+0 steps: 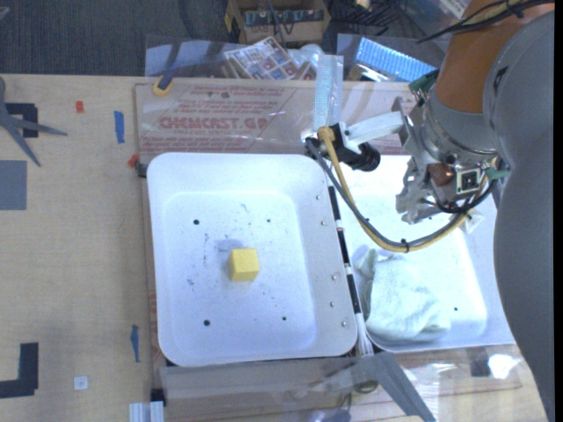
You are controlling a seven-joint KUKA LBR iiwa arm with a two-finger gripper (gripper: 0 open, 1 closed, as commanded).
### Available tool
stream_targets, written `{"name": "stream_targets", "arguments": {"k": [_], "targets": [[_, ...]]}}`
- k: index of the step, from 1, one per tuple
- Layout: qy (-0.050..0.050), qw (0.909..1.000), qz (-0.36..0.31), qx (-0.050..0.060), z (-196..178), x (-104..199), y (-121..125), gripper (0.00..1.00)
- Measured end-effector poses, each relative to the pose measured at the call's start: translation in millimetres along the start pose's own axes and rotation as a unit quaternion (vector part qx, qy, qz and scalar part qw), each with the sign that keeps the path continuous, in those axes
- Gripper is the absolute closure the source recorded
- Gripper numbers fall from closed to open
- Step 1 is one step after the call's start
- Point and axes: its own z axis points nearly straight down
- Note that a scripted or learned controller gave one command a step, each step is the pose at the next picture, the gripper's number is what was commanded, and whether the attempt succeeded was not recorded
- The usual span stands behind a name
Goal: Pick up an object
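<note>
A small yellow block point(244, 265) lies near the middle of the left white bin point(176, 183). A crumpled white cloth point(400, 299) lies in the front part of the right bin point(479, 271). My gripper point(418, 205) hangs over the right bin, above and behind the cloth, far to the right of the yellow block. The grey arm with its orange band point(479, 33) covers the bin's back right part. The wrist body hides the fingertips.
A yellow and black cable point(369, 227) loops from the wrist over the divider between the bins. A clear plastic sheet with red lettering point(220, 121) lies behind the left bin. Boxes and clutter stand at the back.
</note>
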Motion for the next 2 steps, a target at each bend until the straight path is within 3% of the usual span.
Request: {"name": "stream_targets", "arguments": {"k": [1, 2], "targets": [[0.0, 0.9993, -0.038, 0.0, -92.4, -41.9, 14.7, 1.0], [-0.002, 1.0, -0.001, 0.0, 43.6, -31.5, -37.4, 1.0]]}}
